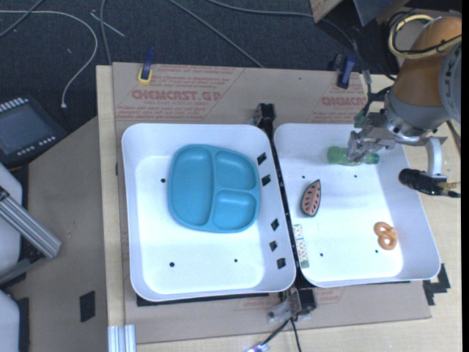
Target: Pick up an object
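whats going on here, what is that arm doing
A robot arm reaches in from the right, and its gripper is down over a small green object at the back of the right bin. Whether it has a grip is unclear. A brown leaf-shaped piece and a pretzel also lie in that bin. The left bin holds a blue divided plate.

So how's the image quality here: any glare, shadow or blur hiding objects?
Camera view: even lighting, soft shadows; white bins bright but not blown out; blue plate, pretzel sharp; the gripper partly hides the green object.
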Available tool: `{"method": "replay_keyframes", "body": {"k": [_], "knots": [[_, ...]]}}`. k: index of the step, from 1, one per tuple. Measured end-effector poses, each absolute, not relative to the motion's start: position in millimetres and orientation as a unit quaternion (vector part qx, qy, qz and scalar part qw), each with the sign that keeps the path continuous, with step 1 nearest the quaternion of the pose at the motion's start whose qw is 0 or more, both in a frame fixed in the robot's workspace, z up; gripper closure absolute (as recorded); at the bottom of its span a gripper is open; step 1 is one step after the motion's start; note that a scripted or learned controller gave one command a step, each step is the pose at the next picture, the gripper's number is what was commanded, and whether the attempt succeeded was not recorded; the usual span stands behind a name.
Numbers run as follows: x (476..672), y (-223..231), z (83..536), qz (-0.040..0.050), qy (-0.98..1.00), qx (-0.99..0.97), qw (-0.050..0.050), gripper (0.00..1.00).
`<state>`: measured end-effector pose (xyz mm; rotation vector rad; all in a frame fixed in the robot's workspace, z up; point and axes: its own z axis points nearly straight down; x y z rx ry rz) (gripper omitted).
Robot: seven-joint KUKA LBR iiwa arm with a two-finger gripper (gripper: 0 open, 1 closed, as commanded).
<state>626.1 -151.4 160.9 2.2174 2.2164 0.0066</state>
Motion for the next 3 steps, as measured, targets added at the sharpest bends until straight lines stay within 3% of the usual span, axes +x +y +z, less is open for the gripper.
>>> {"method": "replay_keyframes", "body": {"k": [2,3], "knots": [[621.9,-144,254,0.0021,0.708,0.706,0.003,1.00],[623.8,-95,258,0.0011,0.709,0.705,0.000,1.00]]}}
